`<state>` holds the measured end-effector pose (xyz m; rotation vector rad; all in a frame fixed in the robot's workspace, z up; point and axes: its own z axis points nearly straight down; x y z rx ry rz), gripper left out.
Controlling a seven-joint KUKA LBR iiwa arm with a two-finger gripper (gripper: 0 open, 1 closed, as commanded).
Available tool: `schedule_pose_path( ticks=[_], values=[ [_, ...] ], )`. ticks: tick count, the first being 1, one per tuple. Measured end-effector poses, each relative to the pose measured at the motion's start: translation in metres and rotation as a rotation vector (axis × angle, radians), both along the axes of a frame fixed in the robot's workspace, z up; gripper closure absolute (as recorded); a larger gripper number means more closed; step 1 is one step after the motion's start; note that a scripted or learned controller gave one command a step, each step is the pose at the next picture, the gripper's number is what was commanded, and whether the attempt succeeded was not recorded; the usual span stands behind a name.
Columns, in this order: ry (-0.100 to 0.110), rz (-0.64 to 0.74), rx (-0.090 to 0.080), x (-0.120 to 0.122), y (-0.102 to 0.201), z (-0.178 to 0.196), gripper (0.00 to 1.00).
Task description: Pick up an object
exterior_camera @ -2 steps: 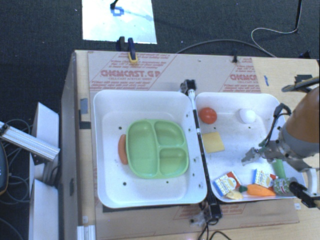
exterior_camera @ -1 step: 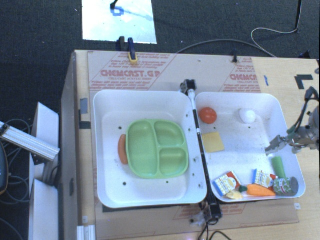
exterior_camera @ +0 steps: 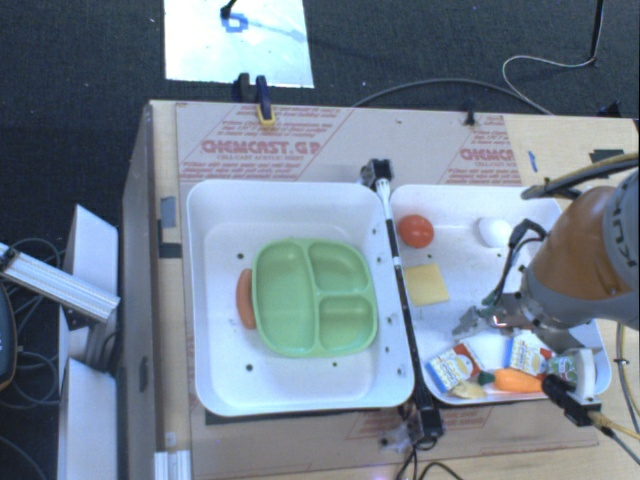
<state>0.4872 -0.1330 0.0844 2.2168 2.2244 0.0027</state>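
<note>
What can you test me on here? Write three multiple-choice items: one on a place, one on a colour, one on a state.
1. The green divided plate lies:
A. in the left bin
B. on the brown bench top
C. on the carpet

2. The flat square cheese slice in the right bin is:
A. blue
B. yellow
C. black

3. The green divided plate is:
A. upside down
B. flat, compartments facing up
C. standing on edge

Answers: 1 A, the left bin's white walls enclose it. 2 B, it is pale yellow against the white floor. 3 B, all its hollows open towards the camera.
</note>
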Motion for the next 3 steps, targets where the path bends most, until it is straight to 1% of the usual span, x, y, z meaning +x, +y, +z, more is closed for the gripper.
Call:
schedule_pose_path(
  ticks=[1,2,3],
  values=[
    [-0.002,0.001,-0.001,0.141,-0.023,0.001,0.00],
    [-0.002,0.000,-0.002,0.087,-0.058,0.106,0.00],
    [0.001,-0.002,0.000,-0.001,-0.029,0.000,0.00]
  ],
)
